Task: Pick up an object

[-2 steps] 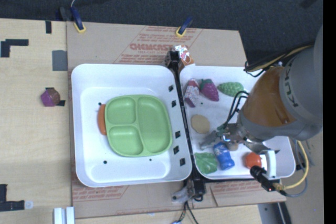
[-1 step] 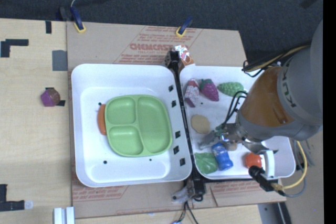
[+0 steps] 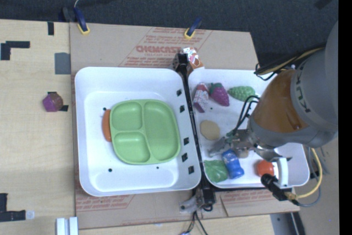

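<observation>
The gripper (image 3: 223, 144) hangs low in the right bin (image 3: 300, 173) — grip state unclear — near a tan disc (image 3: 209, 130).

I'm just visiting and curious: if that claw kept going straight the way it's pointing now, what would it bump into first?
The gripper points toward the left, low in the right bin. The tan round piece lies nearest its tips, so that probably comes first, though depth is hard to judge from above.
</observation>
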Tool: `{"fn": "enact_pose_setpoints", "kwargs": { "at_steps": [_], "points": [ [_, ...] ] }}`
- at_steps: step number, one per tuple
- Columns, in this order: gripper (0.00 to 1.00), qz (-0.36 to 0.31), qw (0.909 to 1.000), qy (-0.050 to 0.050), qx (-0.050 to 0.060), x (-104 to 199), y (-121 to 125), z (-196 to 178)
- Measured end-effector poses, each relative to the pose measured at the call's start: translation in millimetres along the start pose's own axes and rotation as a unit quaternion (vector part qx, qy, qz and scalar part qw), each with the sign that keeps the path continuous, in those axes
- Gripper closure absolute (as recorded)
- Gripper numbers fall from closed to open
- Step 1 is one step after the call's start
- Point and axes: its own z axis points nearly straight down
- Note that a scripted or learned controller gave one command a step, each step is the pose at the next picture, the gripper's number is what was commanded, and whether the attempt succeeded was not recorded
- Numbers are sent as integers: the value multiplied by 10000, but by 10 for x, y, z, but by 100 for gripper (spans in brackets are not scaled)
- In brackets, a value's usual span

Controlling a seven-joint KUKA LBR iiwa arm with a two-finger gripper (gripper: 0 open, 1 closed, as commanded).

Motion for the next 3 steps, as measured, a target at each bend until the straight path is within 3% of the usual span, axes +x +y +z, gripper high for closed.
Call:
{"fn": "enact_pose_setpoints", "kwargs": {
  "at_steps": [1,2,3],
  "points": [
    [100,7,10000,-8,-13,-12,13,-106],
    [100,-7,10000,-1,27,440,1121,-976],
    [100,-5,10000,-2,28,714,1136,-1374]
  ]
}}
